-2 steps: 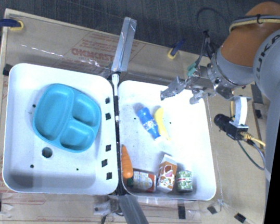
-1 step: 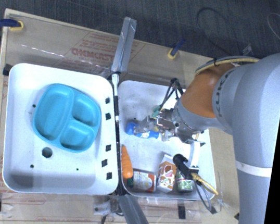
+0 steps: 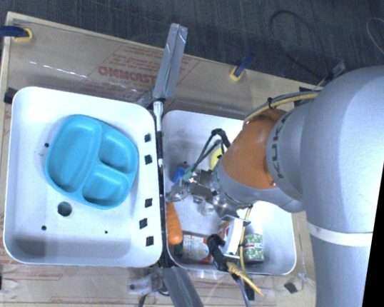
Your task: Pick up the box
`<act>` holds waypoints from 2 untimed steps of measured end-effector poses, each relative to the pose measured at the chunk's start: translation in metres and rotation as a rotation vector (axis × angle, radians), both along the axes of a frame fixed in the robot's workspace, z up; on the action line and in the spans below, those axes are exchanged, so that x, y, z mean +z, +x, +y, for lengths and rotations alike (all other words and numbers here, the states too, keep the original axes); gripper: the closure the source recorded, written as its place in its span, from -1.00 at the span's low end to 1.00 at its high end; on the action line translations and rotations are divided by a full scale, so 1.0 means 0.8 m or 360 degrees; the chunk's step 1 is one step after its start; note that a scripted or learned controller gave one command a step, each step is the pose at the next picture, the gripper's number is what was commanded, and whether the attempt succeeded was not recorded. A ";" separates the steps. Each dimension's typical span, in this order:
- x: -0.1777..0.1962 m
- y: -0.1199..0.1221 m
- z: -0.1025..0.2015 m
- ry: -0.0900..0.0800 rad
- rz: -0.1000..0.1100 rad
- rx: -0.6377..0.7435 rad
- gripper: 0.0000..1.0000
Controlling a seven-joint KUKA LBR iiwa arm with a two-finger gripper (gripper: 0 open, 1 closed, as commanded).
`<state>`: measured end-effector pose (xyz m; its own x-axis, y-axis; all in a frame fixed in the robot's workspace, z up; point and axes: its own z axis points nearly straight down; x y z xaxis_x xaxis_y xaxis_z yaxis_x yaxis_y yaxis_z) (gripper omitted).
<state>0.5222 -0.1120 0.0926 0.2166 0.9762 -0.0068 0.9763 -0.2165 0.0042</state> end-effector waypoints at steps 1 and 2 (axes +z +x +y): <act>-0.002 0.075 -0.028 0.0013 0.0008 -0.0267 -1.00; -0.001 0.042 0.010 0.0003 0.0004 -0.0386 -1.00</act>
<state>0.5556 -0.1044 0.0920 0.4449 0.8956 -0.0061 0.8956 -0.4449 0.0013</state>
